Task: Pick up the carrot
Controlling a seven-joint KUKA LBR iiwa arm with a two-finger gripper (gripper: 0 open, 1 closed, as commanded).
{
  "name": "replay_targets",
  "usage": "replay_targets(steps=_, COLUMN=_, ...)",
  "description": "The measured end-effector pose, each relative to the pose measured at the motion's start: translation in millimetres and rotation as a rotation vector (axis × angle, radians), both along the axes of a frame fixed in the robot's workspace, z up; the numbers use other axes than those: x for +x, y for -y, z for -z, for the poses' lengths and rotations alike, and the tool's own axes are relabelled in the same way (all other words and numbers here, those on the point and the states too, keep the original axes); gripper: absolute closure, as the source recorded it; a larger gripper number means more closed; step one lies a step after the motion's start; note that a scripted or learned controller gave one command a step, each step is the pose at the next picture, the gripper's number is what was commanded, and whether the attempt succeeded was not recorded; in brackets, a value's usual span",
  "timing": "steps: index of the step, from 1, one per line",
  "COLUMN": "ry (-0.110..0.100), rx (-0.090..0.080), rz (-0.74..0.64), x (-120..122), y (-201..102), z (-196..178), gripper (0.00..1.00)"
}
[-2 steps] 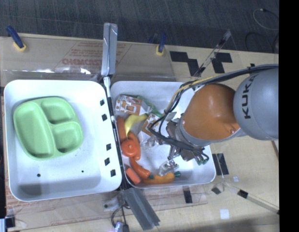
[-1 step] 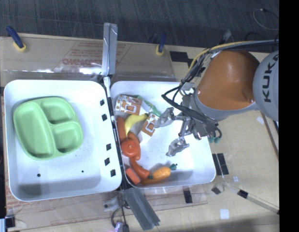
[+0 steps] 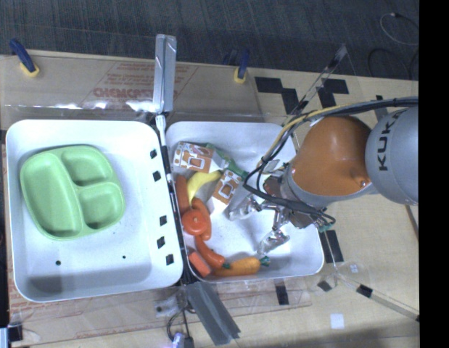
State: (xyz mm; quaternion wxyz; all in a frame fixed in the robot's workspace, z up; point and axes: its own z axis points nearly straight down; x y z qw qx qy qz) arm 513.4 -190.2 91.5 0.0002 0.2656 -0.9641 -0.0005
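The carrot (image 3: 239, 267) lies against the right bin's (image 3: 311, 261) 6 o'clock wall. The gripper (image 3: 271, 234) hangs at its 1 o'clock, fingers apart, holding nothing, bare floor around it.

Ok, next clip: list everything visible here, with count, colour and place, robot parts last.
bins: two, white, side by side on the bench
divided plate: one, green, left bin
carrot: one, orange, right bin's near edge
tomato: one, red, right bin's left side
banana: one, yellow, above the tomato
small cartons: two, white and orange, right bin's far left part
clamps: two, blue, bench's far edge
arm: one, grey and orange, over the right bin
gripper: one, metallic, just above the carrot's green end
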Motion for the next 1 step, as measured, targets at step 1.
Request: replay_targets(steps=1, ry=0.008, rx=-0.002, rz=-0.262, x=-24.1, y=-18.8, z=-1.9, gripper=0.00)
